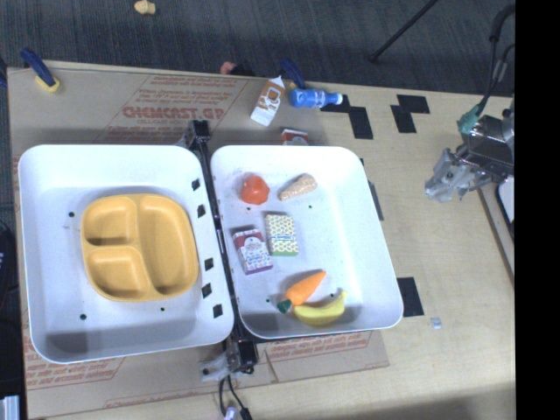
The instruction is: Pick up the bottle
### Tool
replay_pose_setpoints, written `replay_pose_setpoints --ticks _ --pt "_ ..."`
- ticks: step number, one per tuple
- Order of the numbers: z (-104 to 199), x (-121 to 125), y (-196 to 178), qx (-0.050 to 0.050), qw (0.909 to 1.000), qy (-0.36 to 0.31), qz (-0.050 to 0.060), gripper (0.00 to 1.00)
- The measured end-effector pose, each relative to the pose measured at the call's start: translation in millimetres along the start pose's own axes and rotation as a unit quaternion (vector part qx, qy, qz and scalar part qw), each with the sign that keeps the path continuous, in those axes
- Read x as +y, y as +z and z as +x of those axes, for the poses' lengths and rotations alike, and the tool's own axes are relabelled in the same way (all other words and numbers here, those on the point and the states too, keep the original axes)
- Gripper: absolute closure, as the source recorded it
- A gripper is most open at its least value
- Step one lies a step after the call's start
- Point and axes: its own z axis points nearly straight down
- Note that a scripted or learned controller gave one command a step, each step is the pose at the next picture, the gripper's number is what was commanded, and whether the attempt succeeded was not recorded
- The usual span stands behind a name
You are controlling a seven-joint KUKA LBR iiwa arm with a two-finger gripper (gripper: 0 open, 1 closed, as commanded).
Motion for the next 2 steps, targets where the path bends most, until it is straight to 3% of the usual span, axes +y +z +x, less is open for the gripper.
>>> replay_pose_setpoints --ticks 1,2 --pt "-5 1 117 0.0 0.9771 0.213 0.003 1.0" --pt "-4 10 213 0.0 0.9634 0.268 0.003 1.0"
